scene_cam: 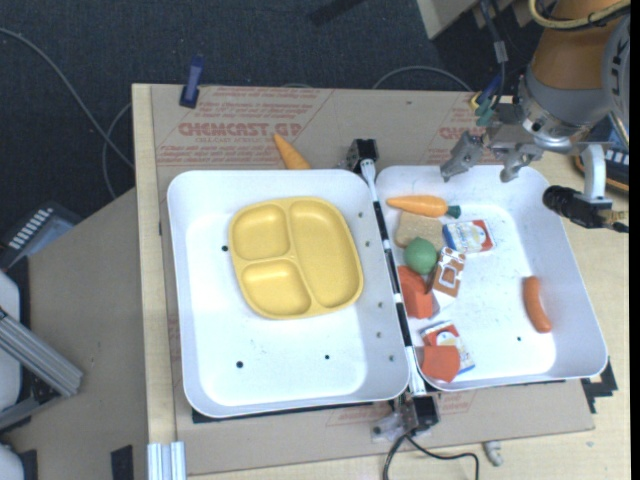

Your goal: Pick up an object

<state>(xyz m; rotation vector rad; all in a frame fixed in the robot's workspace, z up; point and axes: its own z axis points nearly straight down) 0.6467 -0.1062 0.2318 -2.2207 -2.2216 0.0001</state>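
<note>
My gripper point(486, 163) hangs open above the far edge of the right bin point(570, 268), with nothing between its two grey fingers. Below and to its left lies an orange carrot point(418, 205). Near it are a tan bread slice point(410, 230), a green ball-like item point(421, 256), a small white and red carton point(467, 235) and another small carton point(449, 271). A red-orange block point(416, 291) lies by the bin's left wall. A sausage point(537, 303) rests at the right side. A red and white item point(442, 350) sits in the near-left corner.
The left bin point(200, 348) holds a yellow divided tray point(295, 256). An orange carrot-like piece point(291, 153) lies on the cardboard behind the left bin, and a blue clip point(190, 81) sits at the cardboard's far-left edge. A black clamp point(362, 153) sits between the bins.
</note>
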